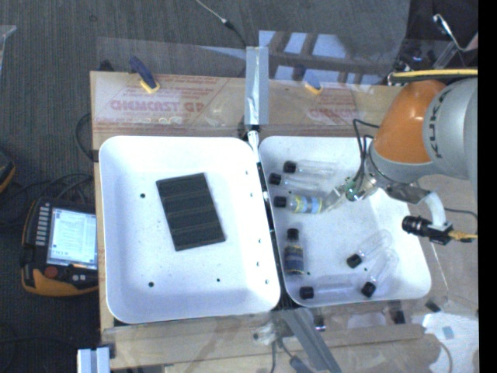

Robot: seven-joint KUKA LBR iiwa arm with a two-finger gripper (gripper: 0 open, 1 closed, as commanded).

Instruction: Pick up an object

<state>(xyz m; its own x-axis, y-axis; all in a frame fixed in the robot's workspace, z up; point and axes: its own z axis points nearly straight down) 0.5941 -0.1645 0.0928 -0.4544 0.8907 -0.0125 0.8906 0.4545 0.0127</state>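
End effector point(353, 189) low in right bin point(404, 208), beside clear vial point(307, 203), finger opening impossible to tell

left bin point(124, 286) has one flat slab point(190, 211) lying near its middle, and the right bin point(411, 286) sits just beside it with vials point(307, 204) scattered inside. the arm point(427, 130) hangs over the right bin's far right corner, and a handheld pendant point(62, 247) lies off to the left of the bench.
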